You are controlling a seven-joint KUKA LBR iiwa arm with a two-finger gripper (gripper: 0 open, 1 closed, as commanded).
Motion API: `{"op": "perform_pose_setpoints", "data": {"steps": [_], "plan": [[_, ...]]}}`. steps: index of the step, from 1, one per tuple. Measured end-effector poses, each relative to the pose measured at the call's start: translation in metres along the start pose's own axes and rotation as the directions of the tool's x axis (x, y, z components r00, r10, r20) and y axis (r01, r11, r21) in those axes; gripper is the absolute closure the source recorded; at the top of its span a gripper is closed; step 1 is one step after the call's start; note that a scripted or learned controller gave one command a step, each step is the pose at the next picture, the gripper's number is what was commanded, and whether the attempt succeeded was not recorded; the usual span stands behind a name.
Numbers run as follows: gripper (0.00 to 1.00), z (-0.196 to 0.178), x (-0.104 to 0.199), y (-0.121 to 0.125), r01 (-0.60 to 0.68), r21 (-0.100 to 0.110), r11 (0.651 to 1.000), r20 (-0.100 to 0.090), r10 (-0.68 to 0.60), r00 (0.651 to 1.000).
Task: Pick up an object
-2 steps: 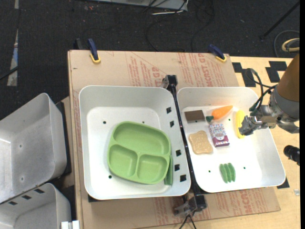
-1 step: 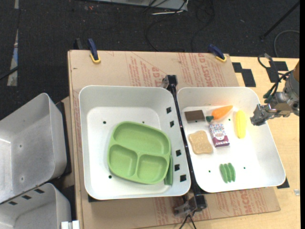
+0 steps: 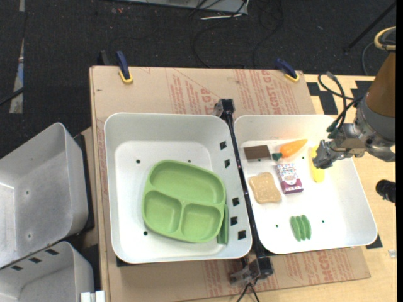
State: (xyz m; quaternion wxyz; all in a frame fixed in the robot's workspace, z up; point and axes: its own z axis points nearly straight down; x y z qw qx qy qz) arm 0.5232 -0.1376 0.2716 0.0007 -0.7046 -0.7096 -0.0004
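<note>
Fingers (image 3: 320, 156) of the single arm hang over the right bin (image 3: 352, 231), near its far right side, and a small yellow object (image 3: 318, 173) lies just below and toward the viewer from them, partly hidden by the gripper body. Whether the fingers are spread or closed I cannot tell; they read as a dark clump, and nothing is visibly held between them.

That yellow piece looks the likeliest target: it sits almost directly beneath the tips, its long axis seeming to run toward the viewer, so a short drop would probably meet it. To the left of the fingers lie an orange carrot-like piece (image 3: 293, 147), a brown block (image 3: 255, 151), a small purple-and-white carton (image 3: 289, 177) and a tan bread slice (image 3: 265, 188); a green pod (image 3: 300, 227) rests well nearer the viewer.

Printing on the carton is too small to read. Red lettering on the cardboard sheet (image 3: 189, 87) covering the bench is upside down and only partly legible.

A green divided tray (image 3: 183, 201) fills the left bin (image 3: 119, 168).
</note>
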Motion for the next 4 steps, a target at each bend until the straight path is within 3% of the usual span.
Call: {"op": "perform_pose_setpoints", "data": {"steps": [3,4], "plan": [[1.0,0.019,0.151,-0.025,0.002,0.002,1.0,-0.001,-0.002,1.0],[1.0,0.024,0.207,-0.016,0.002,0.0,1.0,0.0,-0.002,1.0]]}}
